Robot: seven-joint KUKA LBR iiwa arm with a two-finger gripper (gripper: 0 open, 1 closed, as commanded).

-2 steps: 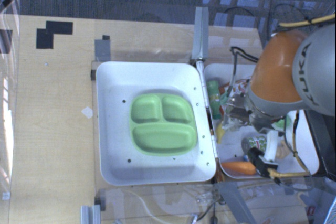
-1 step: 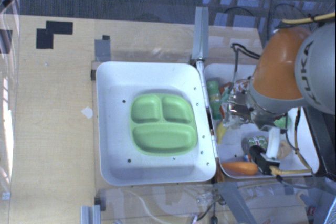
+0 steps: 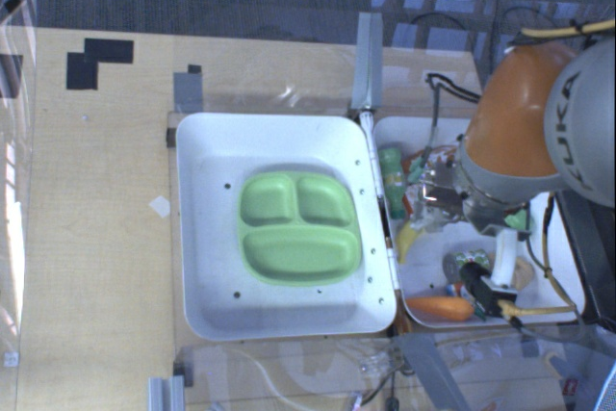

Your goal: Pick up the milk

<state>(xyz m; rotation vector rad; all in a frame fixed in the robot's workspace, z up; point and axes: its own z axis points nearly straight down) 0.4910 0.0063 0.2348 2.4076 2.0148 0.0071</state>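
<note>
The grey arm with its orange band (image 3: 515, 115) reaches down into the right bin (image 3: 423, 132) and covers most of it. My gripper (image 3: 430, 197) sits low among the objects at the bin's left middle. A small red-and-white item (image 3: 416, 197) lies right against the gripper; I cannot tell whether it is the milk. No carton is clearly recognisable, and the arm hides the bin's right half.
In the right bin lie a green bottle (image 3: 390, 168) along the left wall, a yellow piece (image 3: 406, 241), an orange carrot (image 3: 441, 308) at the front and a round dark-green item (image 3: 469, 261). The left bin (image 3: 207, 207) holds a green divided plate (image 3: 298, 226).
</note>
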